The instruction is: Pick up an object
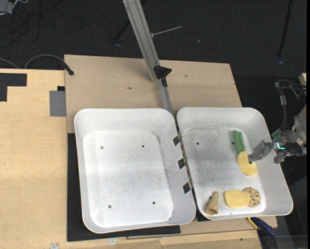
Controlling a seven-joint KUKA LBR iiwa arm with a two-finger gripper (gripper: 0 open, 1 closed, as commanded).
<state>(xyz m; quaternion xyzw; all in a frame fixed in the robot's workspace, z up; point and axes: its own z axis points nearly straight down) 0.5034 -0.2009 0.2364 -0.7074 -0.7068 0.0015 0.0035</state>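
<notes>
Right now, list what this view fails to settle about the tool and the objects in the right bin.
- Tool: its fingers look small and blurred against the right bin, and the view's right edge cuts the wrist, so open or shut is unclear.
- Yellow round piece: the tool tip overlaps its upper edge; contact cannot be judged.
- Cookie: too small to tell whether it overlaps the yellow slice.

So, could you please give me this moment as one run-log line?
gripper: at right bin right side | nearest: yellow round piece beside green piece | grasp: none seen
</notes>
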